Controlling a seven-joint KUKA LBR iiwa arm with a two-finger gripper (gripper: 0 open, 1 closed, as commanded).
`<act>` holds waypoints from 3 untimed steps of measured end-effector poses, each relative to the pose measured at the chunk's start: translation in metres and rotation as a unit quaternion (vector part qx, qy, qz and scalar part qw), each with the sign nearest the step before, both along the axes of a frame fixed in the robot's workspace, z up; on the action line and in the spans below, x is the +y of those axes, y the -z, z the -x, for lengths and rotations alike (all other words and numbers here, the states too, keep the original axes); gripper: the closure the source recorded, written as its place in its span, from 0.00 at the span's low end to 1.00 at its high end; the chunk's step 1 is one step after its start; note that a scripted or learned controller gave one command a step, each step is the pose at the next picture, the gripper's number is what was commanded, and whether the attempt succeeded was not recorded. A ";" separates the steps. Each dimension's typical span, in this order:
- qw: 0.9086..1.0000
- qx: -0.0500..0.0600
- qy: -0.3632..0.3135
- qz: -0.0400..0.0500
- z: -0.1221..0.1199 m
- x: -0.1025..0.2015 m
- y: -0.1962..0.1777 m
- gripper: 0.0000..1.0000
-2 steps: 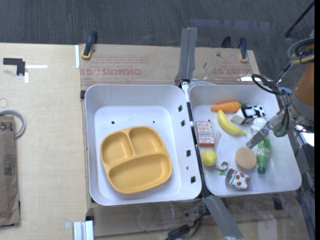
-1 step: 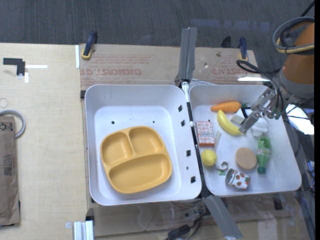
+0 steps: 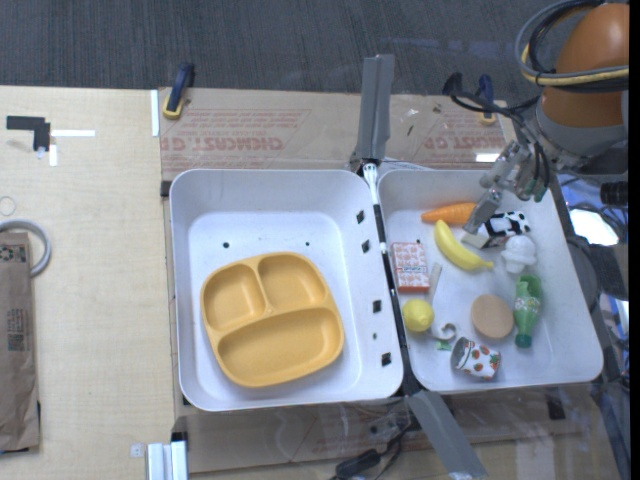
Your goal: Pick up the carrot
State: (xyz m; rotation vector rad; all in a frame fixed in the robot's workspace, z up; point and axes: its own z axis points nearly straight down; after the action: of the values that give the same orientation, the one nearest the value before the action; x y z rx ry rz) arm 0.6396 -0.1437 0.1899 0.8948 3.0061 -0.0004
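You've got two white bins: left bin (image 3: pixel 190 268) carries one yellow divided plate (image 3: pixel 272 318). Right bin (image 3: pixel 575 318): one carrot (image 3: pixel 449 213) at the back, one banana (image 3: pixel 458 249) beside it. Pincer (image 3: pixel 487 215) hangs just right of the carrot; its spread is hard to make out.

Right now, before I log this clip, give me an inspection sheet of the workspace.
Surface: two white bins, left bin and right bin, side by side.
Job's things: carrot lies at the right bin's back, beside the banana.
Clutter: yellow divided plate in left bin; lemon, green bottle, small red-and-white carton in right bin.
Grippers: gripper low, just right of the carrot.
Cables: black loops on the arm.
Surroundings: cardboard behind bins.
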 end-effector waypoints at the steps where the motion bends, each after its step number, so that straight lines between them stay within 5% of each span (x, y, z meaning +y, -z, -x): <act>1: 0.998 0.001 -0.068 0.000 0.063 0.000 -0.043 0.00; 2: 1.000 0.002 -0.010 -0.001 0.096 -0.002 0.015 0.00; 3: 1.000 0.000 -0.017 0.000 0.029 0.000 -0.008 0.00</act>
State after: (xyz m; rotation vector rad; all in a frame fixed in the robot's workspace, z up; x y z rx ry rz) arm 0.6105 -0.1441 0.1982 0.8437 3.0215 0.0007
